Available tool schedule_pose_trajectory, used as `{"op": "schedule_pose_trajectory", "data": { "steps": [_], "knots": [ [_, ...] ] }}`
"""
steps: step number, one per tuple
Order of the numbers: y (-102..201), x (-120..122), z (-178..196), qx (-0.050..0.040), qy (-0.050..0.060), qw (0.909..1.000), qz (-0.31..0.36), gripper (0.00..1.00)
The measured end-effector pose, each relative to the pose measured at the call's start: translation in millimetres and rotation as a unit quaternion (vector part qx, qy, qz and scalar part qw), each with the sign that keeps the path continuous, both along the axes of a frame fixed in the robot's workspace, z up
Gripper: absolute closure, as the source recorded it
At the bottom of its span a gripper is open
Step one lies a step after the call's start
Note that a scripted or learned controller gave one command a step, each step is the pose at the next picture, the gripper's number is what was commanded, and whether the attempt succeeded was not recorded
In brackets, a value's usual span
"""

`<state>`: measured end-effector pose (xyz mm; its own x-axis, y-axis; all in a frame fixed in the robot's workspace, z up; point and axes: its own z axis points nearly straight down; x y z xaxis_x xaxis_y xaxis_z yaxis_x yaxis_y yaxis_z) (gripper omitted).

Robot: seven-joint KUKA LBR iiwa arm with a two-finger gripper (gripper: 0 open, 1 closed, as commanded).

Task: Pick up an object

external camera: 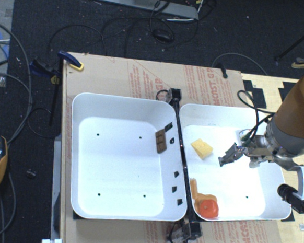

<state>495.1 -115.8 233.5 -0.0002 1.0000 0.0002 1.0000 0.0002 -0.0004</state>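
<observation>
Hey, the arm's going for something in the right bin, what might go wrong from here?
The gripper hangs beside the yellow block, not over it, so a straight descent may miss or nudge it away. The orange-red object sits tight against the right bin corner wall, where a grasp may hit the wall.

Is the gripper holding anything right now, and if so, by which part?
Nothing is held. The gripper hangs over the right bin with nothing between its fingers; the yellow block lies apart to its left, and the red-orange object sits near the bin's front corner.
</observation>
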Motion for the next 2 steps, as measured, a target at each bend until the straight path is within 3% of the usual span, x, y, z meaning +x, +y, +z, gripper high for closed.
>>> {"op": "schedule_pose_trajectory", "data": {
  "steps": [1, 2],
  "knots": [
    [-63, 72, 34, -0.0012, -0.002, 1.0, -0.001, 0.0],
    [-94, 125, 64, -0.0005, -0.001, 1.0, 0.0, 0.0]
  ]
}}
